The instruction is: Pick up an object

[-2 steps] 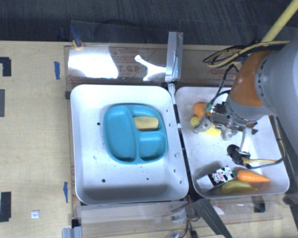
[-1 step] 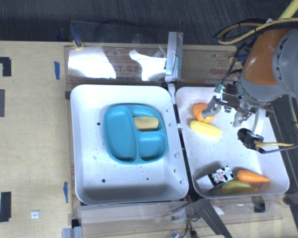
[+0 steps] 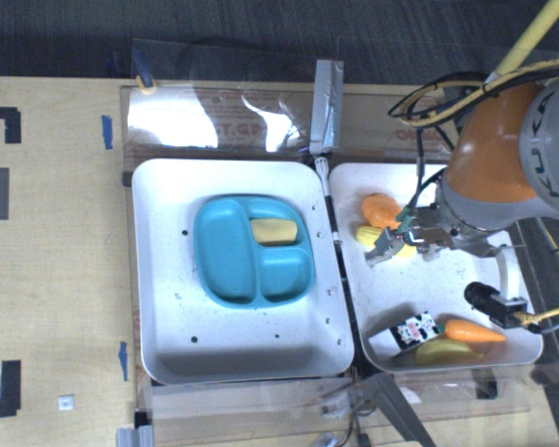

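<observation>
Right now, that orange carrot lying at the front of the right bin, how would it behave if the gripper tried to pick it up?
The carrot looks smooth and tapered, so it may slip out of a pinch near its thin end. Its rounded body could roll if nudged. It rests against a yellow-green item beside the bin wall, so a grasp there is probably cramped.

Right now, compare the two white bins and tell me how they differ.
The left bin holds a blue divided plate with a yellow piece in one compartment; the right bin has no plate, only loose items such as a carrot and an orange piece. The arm's hand is over the right bin, not the left. Both are shallow, white, with rounded corners.
</observation>
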Action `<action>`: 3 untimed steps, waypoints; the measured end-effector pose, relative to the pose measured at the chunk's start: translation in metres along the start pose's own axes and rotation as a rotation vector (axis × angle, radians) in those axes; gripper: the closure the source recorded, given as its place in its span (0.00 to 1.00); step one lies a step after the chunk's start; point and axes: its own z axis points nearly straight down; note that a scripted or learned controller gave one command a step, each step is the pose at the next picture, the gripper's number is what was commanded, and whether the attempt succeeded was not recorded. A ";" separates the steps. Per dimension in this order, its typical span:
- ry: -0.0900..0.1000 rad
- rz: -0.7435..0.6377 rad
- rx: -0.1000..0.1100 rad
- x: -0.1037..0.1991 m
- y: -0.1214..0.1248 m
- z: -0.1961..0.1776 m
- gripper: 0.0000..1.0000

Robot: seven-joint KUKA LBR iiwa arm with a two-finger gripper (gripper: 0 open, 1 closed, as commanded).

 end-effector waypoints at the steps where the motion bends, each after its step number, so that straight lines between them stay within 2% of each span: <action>1: -0.001 0.204 -0.003 -0.001 -0.004 0.000 0.00; 2: -0.004 0.219 -0.004 -0.059 0.042 0.010 0.00; 3: -0.002 -0.021 -0.007 -0.045 0.069 0.097 0.00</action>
